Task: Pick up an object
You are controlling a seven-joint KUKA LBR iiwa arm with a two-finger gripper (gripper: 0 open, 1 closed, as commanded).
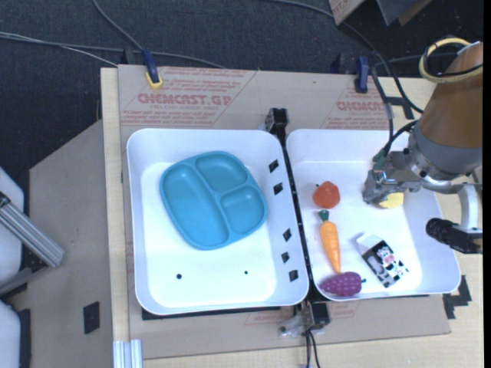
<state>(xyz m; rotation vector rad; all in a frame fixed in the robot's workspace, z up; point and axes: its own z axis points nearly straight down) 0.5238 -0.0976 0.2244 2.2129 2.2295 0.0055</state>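
Gripper (381, 191) of mine sits low in the right bin (430, 159), over a small pale-yellow object (393, 200) touching its tip; whether it grasps, I cannot tell

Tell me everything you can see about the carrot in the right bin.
The carrot is a small toy, seemingly plastic, with an orange tapered body and a green stub top. It lies flat on the right bin's floor near the left wall, green end toward the tomato, tip reaching the purple grapes, apparently touching them. The hand is apart from it.
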